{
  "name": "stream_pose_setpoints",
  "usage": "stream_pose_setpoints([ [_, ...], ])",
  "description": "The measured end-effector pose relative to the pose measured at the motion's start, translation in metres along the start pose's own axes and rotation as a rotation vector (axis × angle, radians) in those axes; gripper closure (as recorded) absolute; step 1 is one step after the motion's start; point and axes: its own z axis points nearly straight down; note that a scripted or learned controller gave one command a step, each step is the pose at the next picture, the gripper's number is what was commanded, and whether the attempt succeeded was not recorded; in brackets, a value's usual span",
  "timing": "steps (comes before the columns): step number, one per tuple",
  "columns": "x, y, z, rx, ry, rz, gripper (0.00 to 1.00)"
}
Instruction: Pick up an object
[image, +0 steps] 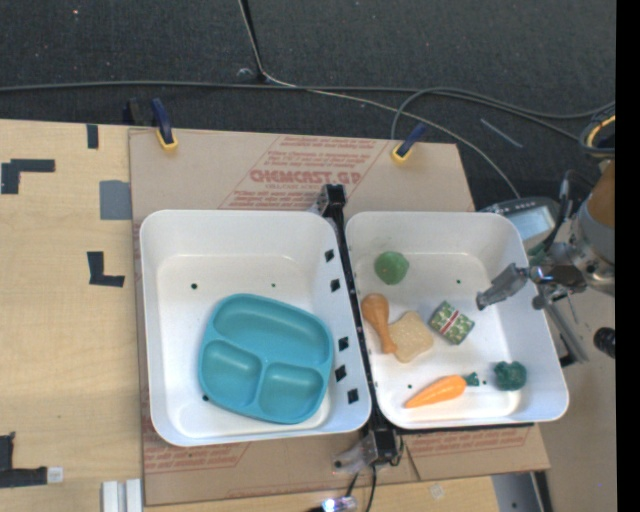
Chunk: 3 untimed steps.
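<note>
Gripper (515, 283) hangs at the right bin's (470, 228) far edge, its grip unreadable to us, while the small toy carrot (437, 391) lies near the front wall, likely light, rigid, best pinched mid-body.

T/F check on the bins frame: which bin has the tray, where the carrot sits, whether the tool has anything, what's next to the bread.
1. The blue tray lies in the left bin. True.
2. The carrot lies in the left bin. False: it is in the right bin, near the front wall.
3. The tool holds the green ball. False: the ball lies apart on the bin floor.
4. The drumstick touches the bread slice. True.
</note>
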Motion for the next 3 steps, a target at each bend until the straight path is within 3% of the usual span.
stream_pose_setpoints([
  [1,0.000,0.003,-0.007,-0.012,-0.003,-0.004,0.00],
  [3,-0.007,0.007,0.082,-0.008,-0.003,-0.004,0.00],
])
